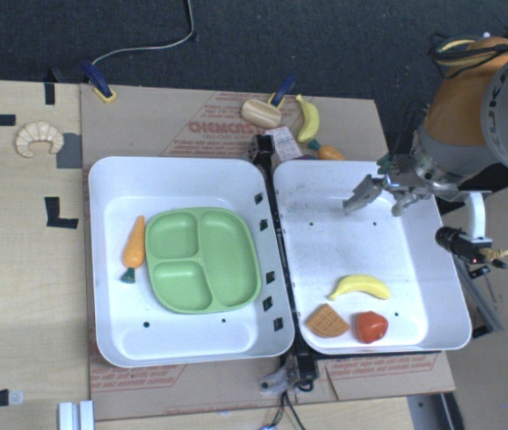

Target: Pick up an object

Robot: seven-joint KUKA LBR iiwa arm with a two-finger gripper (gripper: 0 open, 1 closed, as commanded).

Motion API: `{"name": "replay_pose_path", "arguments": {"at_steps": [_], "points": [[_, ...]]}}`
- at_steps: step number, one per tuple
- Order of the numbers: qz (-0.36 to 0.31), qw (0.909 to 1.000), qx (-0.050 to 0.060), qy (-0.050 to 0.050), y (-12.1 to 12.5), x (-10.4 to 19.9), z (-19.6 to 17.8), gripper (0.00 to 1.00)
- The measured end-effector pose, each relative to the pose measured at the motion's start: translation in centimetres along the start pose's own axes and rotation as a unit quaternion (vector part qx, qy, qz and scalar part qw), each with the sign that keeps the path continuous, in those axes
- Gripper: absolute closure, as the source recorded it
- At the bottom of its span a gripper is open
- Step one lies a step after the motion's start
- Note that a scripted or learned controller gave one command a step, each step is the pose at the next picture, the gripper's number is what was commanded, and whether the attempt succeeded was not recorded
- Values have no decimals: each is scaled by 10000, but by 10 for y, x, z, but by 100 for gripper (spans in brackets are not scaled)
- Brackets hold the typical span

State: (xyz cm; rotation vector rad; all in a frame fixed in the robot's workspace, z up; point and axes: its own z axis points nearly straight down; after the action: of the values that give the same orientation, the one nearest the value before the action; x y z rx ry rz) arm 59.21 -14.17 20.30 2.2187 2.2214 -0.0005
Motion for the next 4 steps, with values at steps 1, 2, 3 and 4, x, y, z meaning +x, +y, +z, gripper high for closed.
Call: {"name": "replay_pose_path", "arguments": {"at_steps": [1, 2, 3, 4], "points": [[1, 10000, 0, 11, -46, 11, 117, 0], [1, 10000, -28, -4, -73, 7, 116, 0], [4, 10000, -34, -14, -72, 7, 107, 100], [0, 10000, -28, -5, -72, 7, 97, 100]]}}
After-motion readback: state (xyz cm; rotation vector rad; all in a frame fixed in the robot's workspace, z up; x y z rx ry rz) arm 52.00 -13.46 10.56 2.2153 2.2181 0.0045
